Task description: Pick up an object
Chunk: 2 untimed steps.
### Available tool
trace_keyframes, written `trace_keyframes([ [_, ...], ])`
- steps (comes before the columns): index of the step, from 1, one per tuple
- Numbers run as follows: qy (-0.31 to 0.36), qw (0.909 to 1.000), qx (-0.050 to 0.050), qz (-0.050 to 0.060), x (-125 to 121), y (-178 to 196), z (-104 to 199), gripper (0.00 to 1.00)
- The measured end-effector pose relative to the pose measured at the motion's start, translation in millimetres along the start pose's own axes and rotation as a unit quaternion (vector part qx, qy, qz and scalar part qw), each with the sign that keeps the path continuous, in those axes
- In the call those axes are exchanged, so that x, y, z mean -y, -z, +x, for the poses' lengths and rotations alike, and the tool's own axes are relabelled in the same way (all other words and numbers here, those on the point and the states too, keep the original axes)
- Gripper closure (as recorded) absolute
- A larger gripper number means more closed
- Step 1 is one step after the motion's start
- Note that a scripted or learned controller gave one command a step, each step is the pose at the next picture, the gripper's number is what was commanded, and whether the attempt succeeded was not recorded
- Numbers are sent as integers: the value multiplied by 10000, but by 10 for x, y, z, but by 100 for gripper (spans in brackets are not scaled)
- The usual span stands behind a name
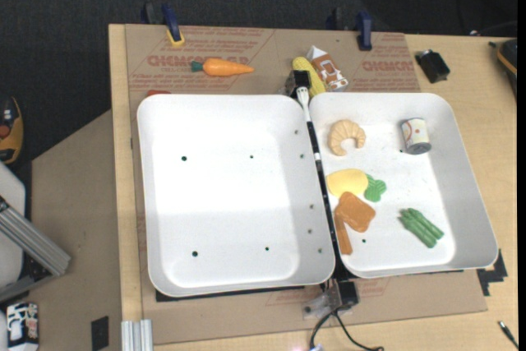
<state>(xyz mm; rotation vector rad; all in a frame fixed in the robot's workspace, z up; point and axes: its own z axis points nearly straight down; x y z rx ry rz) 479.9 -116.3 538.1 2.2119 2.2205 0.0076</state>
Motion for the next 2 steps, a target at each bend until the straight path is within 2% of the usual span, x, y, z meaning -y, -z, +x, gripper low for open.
trace_keyframes([
  [1,-18,10000,-2,31,4,-27,-16,0],
  [2,14,9999,-24,120,-549,-1499,596,0],
])
